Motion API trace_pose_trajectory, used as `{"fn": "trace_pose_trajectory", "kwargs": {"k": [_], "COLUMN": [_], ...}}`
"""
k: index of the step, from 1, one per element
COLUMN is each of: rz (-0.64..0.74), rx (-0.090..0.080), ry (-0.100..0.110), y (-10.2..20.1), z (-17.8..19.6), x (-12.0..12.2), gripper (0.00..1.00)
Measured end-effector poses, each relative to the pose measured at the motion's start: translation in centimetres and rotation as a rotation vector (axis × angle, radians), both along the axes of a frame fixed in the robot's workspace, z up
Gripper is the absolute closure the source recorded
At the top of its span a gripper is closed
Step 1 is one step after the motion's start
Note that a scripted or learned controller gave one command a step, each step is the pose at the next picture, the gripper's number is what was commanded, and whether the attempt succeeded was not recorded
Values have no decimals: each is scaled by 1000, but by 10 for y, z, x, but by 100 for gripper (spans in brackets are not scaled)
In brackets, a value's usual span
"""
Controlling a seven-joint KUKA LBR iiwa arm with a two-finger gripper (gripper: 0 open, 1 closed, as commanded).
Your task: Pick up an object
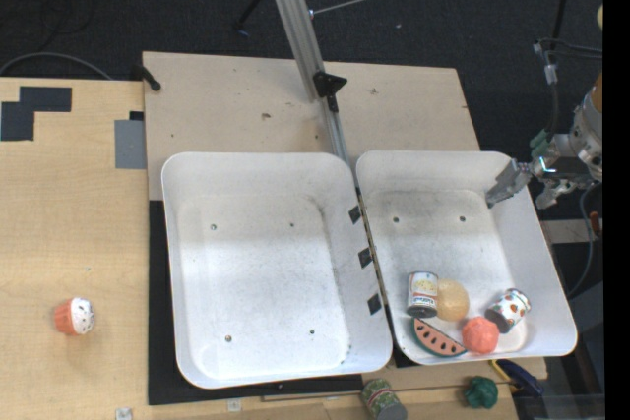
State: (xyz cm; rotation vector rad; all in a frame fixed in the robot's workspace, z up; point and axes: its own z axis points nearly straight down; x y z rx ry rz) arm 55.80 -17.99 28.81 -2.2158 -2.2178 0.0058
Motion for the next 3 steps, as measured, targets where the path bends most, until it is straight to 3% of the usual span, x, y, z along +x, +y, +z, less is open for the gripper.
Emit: {"fn": "trace_pose_trajectory", "kwargs": {"k": [1, 3], "rz": [0, -2], "rx": [-1, 1], "ry": [-5, 1], "y": [0, 5], "z": [2, -112], "x": [1, -6], "gripper": [0, 0]}}
